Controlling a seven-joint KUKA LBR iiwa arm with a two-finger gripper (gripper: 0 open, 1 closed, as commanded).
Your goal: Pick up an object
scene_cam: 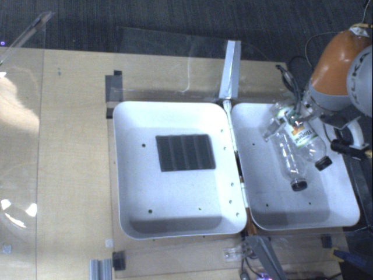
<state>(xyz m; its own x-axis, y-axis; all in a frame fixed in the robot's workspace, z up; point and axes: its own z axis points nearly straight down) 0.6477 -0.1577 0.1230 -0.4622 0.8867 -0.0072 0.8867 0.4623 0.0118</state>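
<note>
A clear plastic bottle (291, 150) with a dark cap lies in the right-hand shallow white bin (344, 209); two-finger gripper (293, 116) touches its upper end, grip state unclear; a dark ribbed rectangular pad (185, 153) lies in the left-hand white bin (134, 214).

Pale wooden bench (58, 174) on dark carpet (175, 4)
Clear plastic sheeting (20, 98) glints at the left, catching bright light.
</note>
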